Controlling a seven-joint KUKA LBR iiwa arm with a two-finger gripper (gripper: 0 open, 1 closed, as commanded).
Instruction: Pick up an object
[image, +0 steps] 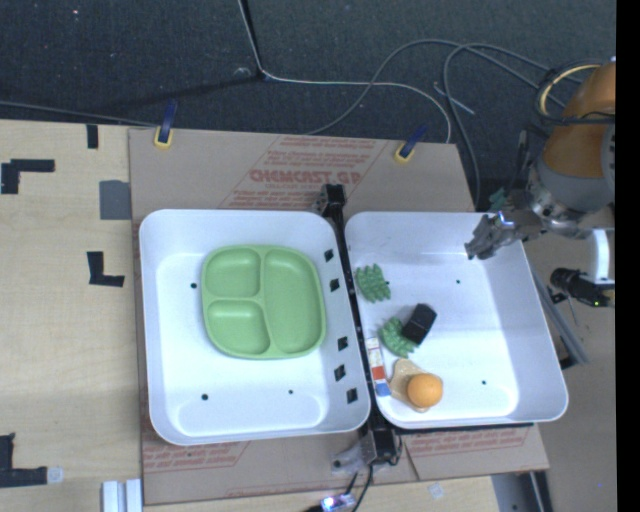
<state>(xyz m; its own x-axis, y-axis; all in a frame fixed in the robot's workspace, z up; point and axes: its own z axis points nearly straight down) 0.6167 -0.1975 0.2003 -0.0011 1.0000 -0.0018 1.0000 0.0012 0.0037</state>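
Nearest to the camera, at the front of the right bin (500, 400): an orange ball (425, 390), resting against a pale tan object (403, 374) on its left. Just beside these, against the bin's left wall, a small item with red, white and blue stripes (377, 364); what it is cannot be told. Slightly further back, a green leafy toy (393, 339) touching a black block (420, 321), the block tilted and partly over the leaves. Behind, a little apart and near the same wall, a second green leafy piece (373, 283). All these objects gathered in the left half of the right bin.

Gripper (486, 240) at the bin's far right corner, well apart from the ball and the other objects, with nothing seen in it; released or clenched, cannot tell from this view. Grey arm (570, 170) reaching in from the right, with the orange band (598, 92) above the wrist.

Left bin (170, 390) side by side with the right one, holding a light green divided plate (265, 302) with three compartments. Under both bins a cardboard sheet (300, 170) with red print, fixed at the far edge by two yellow clamps (162, 135). Beyond it, thin cables (400, 75) on a dark floor.
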